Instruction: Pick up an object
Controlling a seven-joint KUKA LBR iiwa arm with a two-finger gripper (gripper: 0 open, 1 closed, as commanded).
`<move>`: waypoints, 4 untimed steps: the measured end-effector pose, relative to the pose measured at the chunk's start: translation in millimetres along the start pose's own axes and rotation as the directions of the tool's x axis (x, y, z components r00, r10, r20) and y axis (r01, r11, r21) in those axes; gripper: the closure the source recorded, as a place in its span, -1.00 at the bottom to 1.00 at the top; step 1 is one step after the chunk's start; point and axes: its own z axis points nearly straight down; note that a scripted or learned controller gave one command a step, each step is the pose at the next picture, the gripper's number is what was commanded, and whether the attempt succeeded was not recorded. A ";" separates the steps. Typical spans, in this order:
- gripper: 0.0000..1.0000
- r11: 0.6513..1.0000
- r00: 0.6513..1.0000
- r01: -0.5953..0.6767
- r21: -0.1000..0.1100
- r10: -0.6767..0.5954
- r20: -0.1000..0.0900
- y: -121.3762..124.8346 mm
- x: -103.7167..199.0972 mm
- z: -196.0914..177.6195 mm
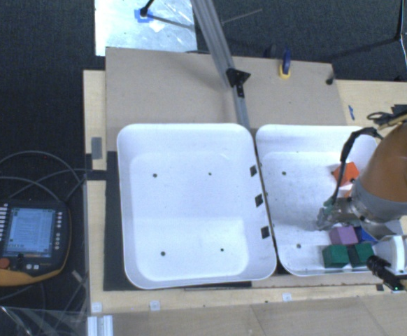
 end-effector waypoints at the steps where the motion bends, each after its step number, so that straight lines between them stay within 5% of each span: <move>1: 1.00 1.000 1.000 0.000 0.005 0.000 -0.002 1.2 2.3 -43.4; 2: 1.00 1.000 1.000 -0.001 0.003 0.001 -0.001 -0.9 -3.7 -104.7; 3: 1.00 1.000 1.000 -0.001 0.008 0.001 -0.003 0.7 -4.0 -116.3; 4: 1.00 1.000 1.000 0.005 0.008 -0.005 -0.005 18.1 42.4 -127.5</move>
